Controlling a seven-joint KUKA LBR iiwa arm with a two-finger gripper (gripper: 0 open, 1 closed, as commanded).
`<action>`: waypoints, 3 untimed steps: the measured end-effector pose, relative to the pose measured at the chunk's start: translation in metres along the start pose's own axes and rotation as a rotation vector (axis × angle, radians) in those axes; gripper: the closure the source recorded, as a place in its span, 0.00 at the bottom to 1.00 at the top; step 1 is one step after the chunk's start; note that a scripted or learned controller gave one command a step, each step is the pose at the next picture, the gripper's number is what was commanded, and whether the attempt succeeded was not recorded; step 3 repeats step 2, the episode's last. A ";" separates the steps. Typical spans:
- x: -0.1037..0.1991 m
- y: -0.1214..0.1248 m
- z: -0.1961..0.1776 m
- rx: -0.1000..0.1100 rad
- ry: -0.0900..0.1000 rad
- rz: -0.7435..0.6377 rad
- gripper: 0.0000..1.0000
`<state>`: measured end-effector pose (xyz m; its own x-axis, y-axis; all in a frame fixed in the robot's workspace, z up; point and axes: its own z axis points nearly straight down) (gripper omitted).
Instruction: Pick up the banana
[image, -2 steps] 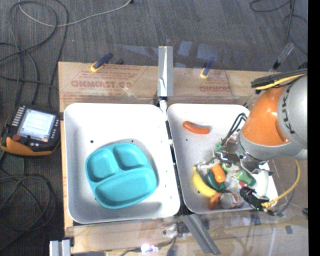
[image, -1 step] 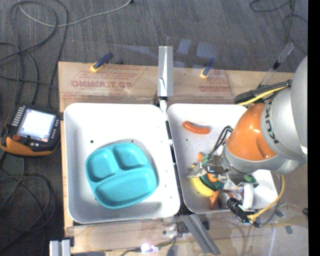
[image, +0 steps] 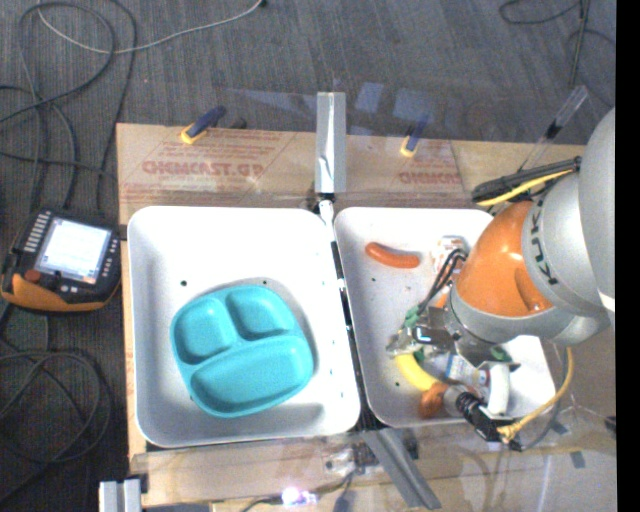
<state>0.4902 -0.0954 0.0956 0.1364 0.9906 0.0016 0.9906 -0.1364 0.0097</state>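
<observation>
Pincer (image: 425, 345): low in right bin (image: 375, 385), finger state cannot be told. Banana (image: 412, 371): yellow, directly beneath pincer, partly hidden. Orange piece (image: 430, 401): just below. Sausage (image: 393, 256): well above. Teal tray (image: 243, 347): far left

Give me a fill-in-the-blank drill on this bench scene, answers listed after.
1. The turquoise divided plate lies in the ____ bin.
2. The banana lies in the right bin, partly under the ____.
3. The orange sausage lies near that bin's ____ edge.
4. The arm reaches in from the ____.

Answers: left; end effector; far; right
</observation>
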 end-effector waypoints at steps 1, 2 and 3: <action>0.060 -0.014 -0.084 0.018 -0.004 0.024 1.00; 0.056 0.000 -0.084 0.019 -0.004 -0.010 1.00; 0.056 0.000 -0.084 0.019 -0.004 -0.010 1.00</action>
